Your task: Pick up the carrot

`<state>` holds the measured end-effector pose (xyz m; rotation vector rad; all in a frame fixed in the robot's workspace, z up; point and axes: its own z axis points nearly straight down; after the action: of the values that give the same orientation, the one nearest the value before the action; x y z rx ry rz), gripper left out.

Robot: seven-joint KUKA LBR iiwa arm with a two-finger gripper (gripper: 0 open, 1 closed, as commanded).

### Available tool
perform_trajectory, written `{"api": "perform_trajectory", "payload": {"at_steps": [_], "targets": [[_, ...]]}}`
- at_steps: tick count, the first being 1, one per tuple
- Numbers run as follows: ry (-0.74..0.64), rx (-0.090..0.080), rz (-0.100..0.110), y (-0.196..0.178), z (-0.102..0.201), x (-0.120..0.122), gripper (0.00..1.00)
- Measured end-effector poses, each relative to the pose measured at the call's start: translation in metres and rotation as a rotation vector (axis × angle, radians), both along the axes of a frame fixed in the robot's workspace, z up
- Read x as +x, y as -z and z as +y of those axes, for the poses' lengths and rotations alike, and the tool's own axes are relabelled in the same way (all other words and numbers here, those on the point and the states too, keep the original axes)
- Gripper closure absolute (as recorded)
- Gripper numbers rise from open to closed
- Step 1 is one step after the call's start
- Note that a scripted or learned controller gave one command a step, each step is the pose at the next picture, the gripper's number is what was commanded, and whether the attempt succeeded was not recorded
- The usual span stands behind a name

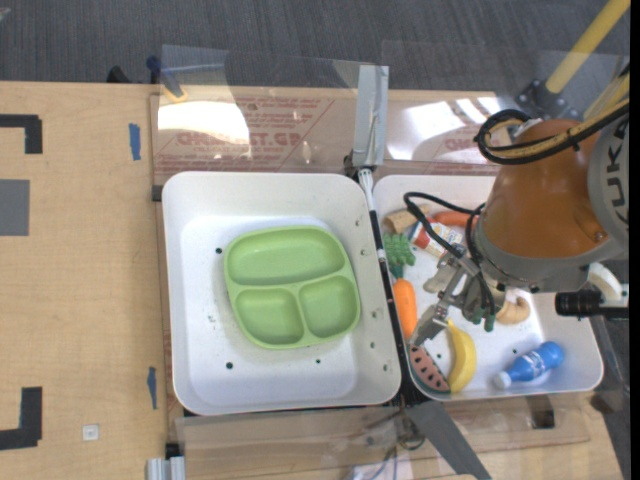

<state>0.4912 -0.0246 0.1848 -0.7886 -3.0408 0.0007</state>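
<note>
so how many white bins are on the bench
2. The left bin holds a green divided plate. The right bin holds the carrot, banana and other items; the arm covers part of it.

Reddish printed lettering on clear plastic panel [262,128] behind left bin: large word, mirrored or glared, unreadable. Similar faint red print on clear panel [440,133] behind right bin, unreadable. Black letters "UK" visible on grey arm casing [612,173], cut off by picture edge. Blue bottle [530,364] label illegible.
</note>
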Motion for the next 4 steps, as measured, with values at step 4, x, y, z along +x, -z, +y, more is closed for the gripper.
{"api": "perform_trajectory", "payload": {"at_steps": [4], "targets": [[0.111, 0.000, -0.005, 0.0003, 0.0142, 0.0253, 0.00]]}}
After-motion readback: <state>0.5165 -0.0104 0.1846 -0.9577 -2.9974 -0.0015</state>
